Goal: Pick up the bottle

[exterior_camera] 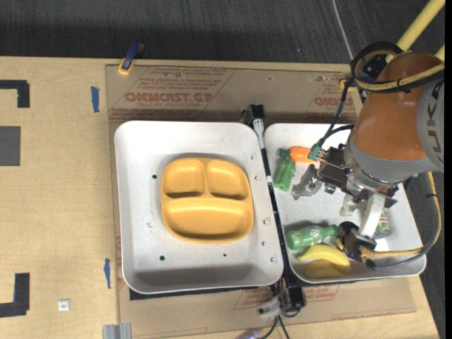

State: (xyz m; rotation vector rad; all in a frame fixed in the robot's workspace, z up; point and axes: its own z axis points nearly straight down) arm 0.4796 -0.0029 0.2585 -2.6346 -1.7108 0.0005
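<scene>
Writing: we read "CHEMCAST" in red print on the brown sheet [212, 94] beyond the bins, repeated more faintly at its far right; the finer print is too small for us to make out.
Arm: the grey arm with its orange band [392, 111] reaches in from the right and hangs over the right bin [409, 221].
Gripper: the gripper [305, 187] sits above the middle of the right bin, pointing left; we cannot tell how its claw stands.
Bottle: we see the green bottle [308, 235] lying on its side at the near-left of the right bin, close to the wall it shares with the left bin.
Neighbours: a yellow banana [326, 261] touches the bottle on its near side; a small green object [284, 172] and an orange piece [299, 153] lie at the far-left of the same bin.
Left bin: the left bin [138, 189] holds a yellow divided tray [207, 198] at its centre, with bare white floor all round.
Edges: the bottle is hemmed by the wall on its left and the banana near it; bare floor lies between it and the gripper.
Bench: blue tape marks [94, 99] sit left of the bins.
</scene>
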